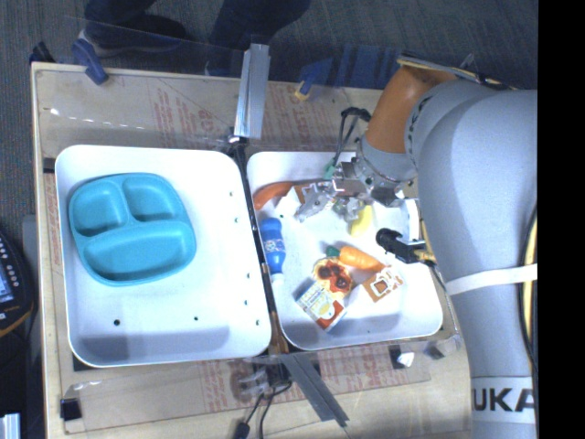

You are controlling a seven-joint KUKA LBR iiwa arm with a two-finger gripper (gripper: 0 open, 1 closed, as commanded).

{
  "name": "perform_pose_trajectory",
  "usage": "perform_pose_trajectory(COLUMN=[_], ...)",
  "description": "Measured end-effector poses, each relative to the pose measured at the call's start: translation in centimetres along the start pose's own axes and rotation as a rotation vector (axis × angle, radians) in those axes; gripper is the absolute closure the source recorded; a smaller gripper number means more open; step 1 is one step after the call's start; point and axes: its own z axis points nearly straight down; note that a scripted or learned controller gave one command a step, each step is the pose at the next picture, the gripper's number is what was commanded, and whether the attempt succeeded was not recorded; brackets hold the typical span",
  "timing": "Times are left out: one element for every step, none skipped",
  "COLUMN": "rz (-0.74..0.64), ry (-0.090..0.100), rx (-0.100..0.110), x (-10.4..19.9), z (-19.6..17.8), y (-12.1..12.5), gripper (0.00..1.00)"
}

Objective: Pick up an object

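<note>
Upper part of right bin (430,323): gripper (331,197) low over clutter, jaws apart w/ nothing between. Carrot (358,257) lies just below, mid-bin. Looks like approach step; next needs descent onto one item, then close.

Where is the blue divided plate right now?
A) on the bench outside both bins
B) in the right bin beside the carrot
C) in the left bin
C: the blue divided plate lies flat in the left bin, alone, apart from the right bin's clutter.
</note>
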Motion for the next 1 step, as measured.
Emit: perform_pose_trajectory(rz=[0.03], ry=[-0.003], rx=[-0.037], x=[4.12], z=[0.05], y=[0.76], gripper=[0.0])
